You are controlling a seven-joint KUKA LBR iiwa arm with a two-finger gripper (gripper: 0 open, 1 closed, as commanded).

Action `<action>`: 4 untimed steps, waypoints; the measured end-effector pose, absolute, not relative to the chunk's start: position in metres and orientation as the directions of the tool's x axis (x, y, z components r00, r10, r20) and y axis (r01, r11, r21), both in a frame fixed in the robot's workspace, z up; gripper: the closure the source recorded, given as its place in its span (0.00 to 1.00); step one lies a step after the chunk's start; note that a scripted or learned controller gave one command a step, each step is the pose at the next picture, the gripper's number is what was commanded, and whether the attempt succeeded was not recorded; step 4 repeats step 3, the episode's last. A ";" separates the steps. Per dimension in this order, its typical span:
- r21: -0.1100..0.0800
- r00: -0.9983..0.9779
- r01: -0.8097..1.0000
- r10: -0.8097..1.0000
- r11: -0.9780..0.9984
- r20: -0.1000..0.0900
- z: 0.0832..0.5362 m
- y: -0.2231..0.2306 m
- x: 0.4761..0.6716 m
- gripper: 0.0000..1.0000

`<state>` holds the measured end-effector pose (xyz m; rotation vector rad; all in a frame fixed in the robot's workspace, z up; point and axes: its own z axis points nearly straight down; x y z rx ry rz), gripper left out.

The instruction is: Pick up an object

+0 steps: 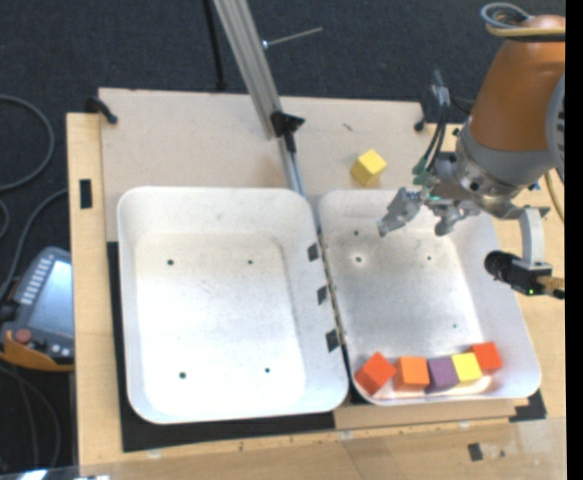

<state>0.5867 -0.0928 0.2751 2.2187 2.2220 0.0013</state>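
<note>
Plywood table (191, 138): pale board under both bins, on dark carpet; bare strip along its far side.
Left bin (221, 303): white, shallow, speckled, a few small dark holes in its floor.
Right bin (411, 288): white, touching the left bin along a seam with black clips; blocks lie at its near edge.
Arm (516, 98): grey with an orange band, reaching in from the right, over the far right corner of the right bin.
Jaws (421, 213): spread apart, two grey fingers (399, 213) splayed left and right, nothing between them; they hang over the far part of the right bin, well apart from every block.
Metal rail (251, 58): silver bar slanting from the far side to the seam between the bins.
Pendant (41, 308): grey handset with an orange base, on the carpet left of the table.
Cables (1, 148): dark loops on the carpet at left.
Block row: five blocks side by side along the near wall of the right bin, from left, red (376, 371), orange (413, 371), purple (441, 372), yellow (467, 368), red-orange (487, 357).
Loose yellow cube (368, 166): on the bare table, just beyond the far rim of the right bin, left of the jaws.
</note>
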 end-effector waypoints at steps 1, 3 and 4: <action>-0.009 0.000 1.000 1.000 0.000 0.002 0.207 -0.045 0.509 0.00; 0.004 -0.010 1.000 1.000 0.010 0.003 0.197 0.048 0.576 0.00; 0.004 -0.010 1.000 1.000 0.010 0.003 0.197 0.048 0.576 0.00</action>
